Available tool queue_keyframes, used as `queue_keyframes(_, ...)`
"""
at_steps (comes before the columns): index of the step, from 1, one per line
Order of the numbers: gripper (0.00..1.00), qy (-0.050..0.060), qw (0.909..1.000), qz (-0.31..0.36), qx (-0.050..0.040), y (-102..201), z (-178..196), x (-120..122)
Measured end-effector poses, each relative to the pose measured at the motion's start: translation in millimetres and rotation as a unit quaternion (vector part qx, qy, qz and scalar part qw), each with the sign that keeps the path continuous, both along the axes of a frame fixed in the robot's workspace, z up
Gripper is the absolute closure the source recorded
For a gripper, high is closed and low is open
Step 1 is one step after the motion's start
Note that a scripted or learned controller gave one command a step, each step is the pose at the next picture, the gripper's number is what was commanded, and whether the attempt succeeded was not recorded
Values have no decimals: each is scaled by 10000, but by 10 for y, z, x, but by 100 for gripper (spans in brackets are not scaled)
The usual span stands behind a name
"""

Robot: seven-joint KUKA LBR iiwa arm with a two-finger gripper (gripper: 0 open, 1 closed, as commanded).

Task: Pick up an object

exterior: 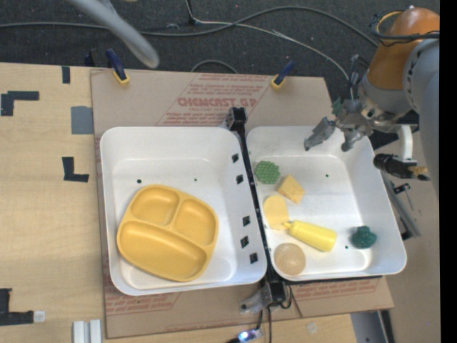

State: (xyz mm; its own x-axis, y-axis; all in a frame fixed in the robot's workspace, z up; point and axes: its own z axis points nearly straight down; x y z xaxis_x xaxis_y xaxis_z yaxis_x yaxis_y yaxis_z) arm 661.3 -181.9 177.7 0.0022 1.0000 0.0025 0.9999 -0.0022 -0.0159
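Note:
The right bin [335,164] holds several small items: a green bumpy ball [267,171], a yellow cheese wedge [290,189], a pale yellow round piece [275,211], a yellow bottle [312,235] lying on its side, a tan disc [290,258] and a dark green broccoli piece [363,237]. My gripper [333,138] hovers over the back right corner of that bin. Its two grey fingers [317,134] are spread apart with nothing between them. No item lies directly under it.
The left bin [128,152] carries a yellow divided plate [168,231]. A black divider strip [246,191] runs between the bins. Blue and yellow clamps [117,68] pin the cardboard at the back. Cables [285,27] trail across the dark surface behind.

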Motion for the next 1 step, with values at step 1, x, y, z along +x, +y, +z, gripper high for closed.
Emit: queue_keyframes(1,0,-72,10000,17,-14,4,91,36)
